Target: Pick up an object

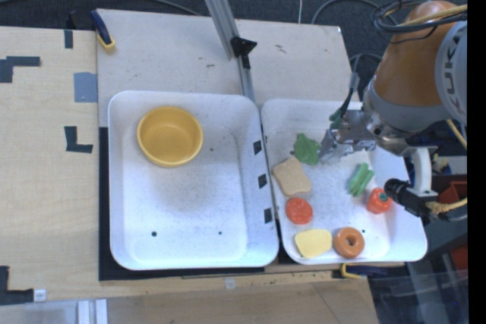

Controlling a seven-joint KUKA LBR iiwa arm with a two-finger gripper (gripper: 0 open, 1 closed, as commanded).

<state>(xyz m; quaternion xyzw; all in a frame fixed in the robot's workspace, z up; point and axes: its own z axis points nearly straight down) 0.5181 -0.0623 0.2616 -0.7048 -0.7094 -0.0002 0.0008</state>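
Tool: we see the tool (328, 150) low in the right bin (395, 243); we cannot tell its state.
Green toy: the leafy green toy (306, 149) lies just beside the tool.
Bread: the bread slice (291, 177) lies near the green toy.
Bowl: the yellow bowl (169, 135) sits well apart, in the left bin (121, 239).

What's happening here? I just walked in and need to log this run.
A grey and orange robot arm reaches into the right bin, its claw low beside a green leafy toy. Nothing looks lifted yet. Bread slice, tomato, donut and other toy foods lie nearby. The left bin holds a yellow bowl.
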